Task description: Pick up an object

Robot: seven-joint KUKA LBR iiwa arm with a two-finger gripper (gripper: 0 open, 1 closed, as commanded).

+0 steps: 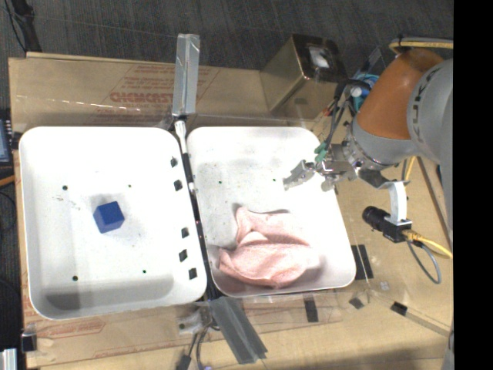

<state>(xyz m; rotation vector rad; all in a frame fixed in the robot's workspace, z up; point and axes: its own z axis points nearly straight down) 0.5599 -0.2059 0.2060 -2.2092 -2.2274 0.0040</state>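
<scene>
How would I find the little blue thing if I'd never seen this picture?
Look at the two white bins side by side and pick the left bin. Near its middle, a bit toward the left, sits a small blue block on the white floor. It is the only blue thing there; the right bin holds a crumpled pink cloth instead.

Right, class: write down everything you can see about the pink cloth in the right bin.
The pink cloth is soft, pale pink fabric, crumpled into a loose heap with folds and a raised ridge on its left. It lies in the near part of the right bin, resting on the floor and reaching the near wall. The gripper is above and apart from it, not touching.
</scene>
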